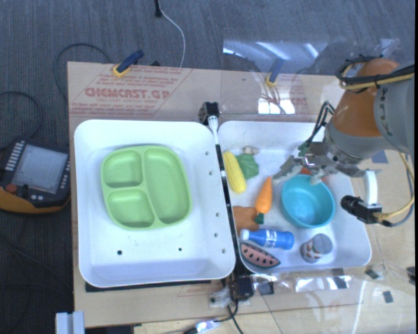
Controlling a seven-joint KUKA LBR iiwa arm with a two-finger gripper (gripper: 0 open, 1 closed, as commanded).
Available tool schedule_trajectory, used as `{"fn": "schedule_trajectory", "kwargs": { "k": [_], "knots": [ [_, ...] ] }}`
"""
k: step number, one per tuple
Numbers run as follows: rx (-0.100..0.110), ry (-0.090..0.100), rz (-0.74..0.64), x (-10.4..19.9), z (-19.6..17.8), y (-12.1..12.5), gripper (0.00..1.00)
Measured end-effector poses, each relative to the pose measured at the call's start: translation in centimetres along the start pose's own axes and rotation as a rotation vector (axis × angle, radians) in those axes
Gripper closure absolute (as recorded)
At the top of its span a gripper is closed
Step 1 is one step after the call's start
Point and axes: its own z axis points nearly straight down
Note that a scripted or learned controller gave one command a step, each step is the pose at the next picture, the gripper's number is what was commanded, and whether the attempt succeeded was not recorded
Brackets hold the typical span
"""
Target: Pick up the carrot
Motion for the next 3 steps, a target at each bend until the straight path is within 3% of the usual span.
{"fn": "schedule_trajectory", "kwargs": {
  "k": [1, 2, 3],
  "knots": [
    [-0.025, -0.011, 0.040, 5.2, 4.6, 0.3, 0.00],
    [-0.037, -0.013, 0.042, 5.0, 3.2, 0.8, 1.00],
    [-0.014, -0.003, 0.142, 11.5, -4.7, 2.9, 1.00]
  ]
}}
